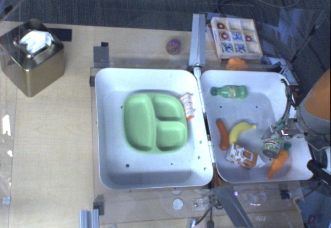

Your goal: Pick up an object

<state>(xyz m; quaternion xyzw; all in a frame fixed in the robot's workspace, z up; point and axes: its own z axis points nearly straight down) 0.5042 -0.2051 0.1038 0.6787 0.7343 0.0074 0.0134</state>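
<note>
Gripper (pixel 275 138), finger state unclear, low in right bin (pixel 258 85); carrot (pixel 277 163) just at five o'clock, lying two-to-eight.

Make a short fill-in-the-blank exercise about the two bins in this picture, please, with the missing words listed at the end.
1. The green divided plate lies in the ____ bin.
2. The small bottle lying in the right bin has a ____ cap.
3. The yellow banana lies beside a long ____ sausage.
4. The hand is over the ____ bin, near the carrot.

Missing words: left; green; orange; right
</note>
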